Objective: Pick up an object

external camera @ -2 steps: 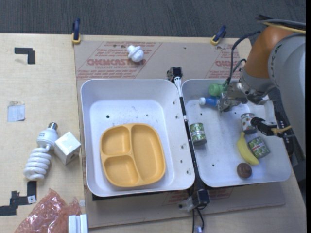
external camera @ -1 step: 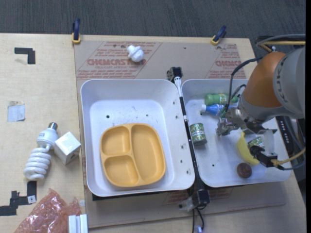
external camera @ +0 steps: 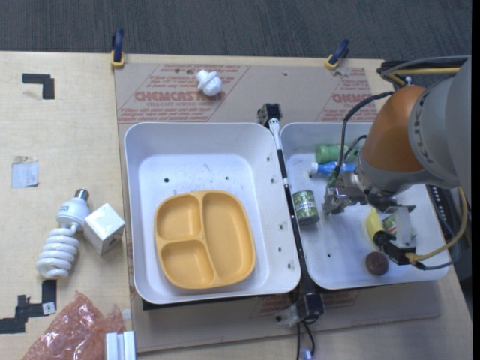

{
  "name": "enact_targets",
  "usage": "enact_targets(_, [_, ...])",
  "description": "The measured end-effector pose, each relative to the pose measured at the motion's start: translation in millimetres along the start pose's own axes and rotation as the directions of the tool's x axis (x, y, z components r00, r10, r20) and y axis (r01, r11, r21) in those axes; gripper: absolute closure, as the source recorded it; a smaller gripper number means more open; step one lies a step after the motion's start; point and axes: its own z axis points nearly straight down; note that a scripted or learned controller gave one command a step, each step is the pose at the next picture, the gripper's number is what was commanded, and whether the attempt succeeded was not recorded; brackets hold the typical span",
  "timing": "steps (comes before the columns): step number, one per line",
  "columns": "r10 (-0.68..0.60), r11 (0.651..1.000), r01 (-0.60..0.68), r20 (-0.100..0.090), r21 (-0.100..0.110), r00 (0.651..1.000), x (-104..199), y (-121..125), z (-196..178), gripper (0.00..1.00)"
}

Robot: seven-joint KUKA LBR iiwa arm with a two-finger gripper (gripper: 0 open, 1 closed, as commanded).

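— Two fingers, and from my screen I couldn't tell whether they were apart or together; the gripper hung low over the right bin, nothing visibly between them.

— What lay nearest?

— A small green-labelled can, just left of it, beside the bin's wall. Behind the wrist I saw a green bottle and something blue; to its right a yellow object, partly hidden, and a round brown piece near the front edge.

— And the other bin?

— The left bin held a yellow three-compartment tray, smooth plastic with rounded corners.

— The bench?

— Both bins sat on printed brown cardboard, clipped at the back, with a white knob-like object on it. On the pale wood to the left lay a spiral bulb, a white cube and a crinkled red mesh bag. Dark carpet ran behind.
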Motion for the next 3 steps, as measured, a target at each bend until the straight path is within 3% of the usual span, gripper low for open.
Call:
enact_targets(1, [-0.003,1.000,0.003,0.001,-0.001,1.000,-34.7,90.1,-0.5,0.00])
enact_targets(2, [0.002,1.000,-0.002,0.000,0.000,1.000,-12.8,15.4,0.0,0.00])
enact_targets(3, [0.002,1.000,-0.002,0.000,0.000,1.000,-6.6,-24.5,0.1,0.00])
